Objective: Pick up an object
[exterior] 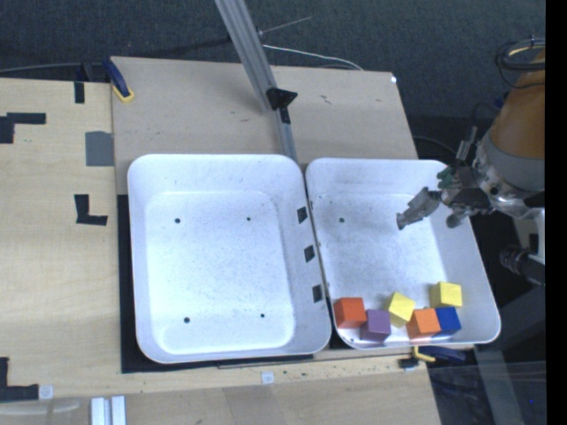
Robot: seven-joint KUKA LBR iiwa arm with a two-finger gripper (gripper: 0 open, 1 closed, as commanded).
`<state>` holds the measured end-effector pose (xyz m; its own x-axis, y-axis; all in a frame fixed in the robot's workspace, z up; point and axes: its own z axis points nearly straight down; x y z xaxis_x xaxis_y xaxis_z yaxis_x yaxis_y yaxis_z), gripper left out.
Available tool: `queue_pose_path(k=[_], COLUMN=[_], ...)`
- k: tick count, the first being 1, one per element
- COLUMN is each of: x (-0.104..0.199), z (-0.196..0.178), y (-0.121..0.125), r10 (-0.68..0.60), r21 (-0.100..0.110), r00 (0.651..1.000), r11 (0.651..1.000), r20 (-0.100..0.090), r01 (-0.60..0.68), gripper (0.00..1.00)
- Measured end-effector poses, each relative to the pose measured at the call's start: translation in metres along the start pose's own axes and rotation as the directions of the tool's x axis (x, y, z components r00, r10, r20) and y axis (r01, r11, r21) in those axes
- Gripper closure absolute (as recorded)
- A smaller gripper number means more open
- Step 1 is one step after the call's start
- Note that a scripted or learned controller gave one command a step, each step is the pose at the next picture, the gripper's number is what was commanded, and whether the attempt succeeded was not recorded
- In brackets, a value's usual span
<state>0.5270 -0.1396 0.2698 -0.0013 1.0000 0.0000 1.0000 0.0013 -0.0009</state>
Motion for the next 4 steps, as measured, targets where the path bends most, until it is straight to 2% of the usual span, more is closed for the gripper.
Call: queue_pose_path(k=[1,2,3,4], x=[0.016,0.068,0.076,0.11], z=[0.087,0.078,0.075,0.079], y=[0.033,0.043,0.0,0.02], r10=[-0.001,-0.005,0.002,-0.004], r21=[0.008,0.0,0.004,0.001], r00=[1.0,1.0,1.0,1.0], r11=[1.0,1.0,1.0,1.0], r20=[-0.001,-0.002,0.0,-0.001], r01=[0.001,0.005,-0.002,0.004], gripper=[0.0,0.0,0.0,0.0])
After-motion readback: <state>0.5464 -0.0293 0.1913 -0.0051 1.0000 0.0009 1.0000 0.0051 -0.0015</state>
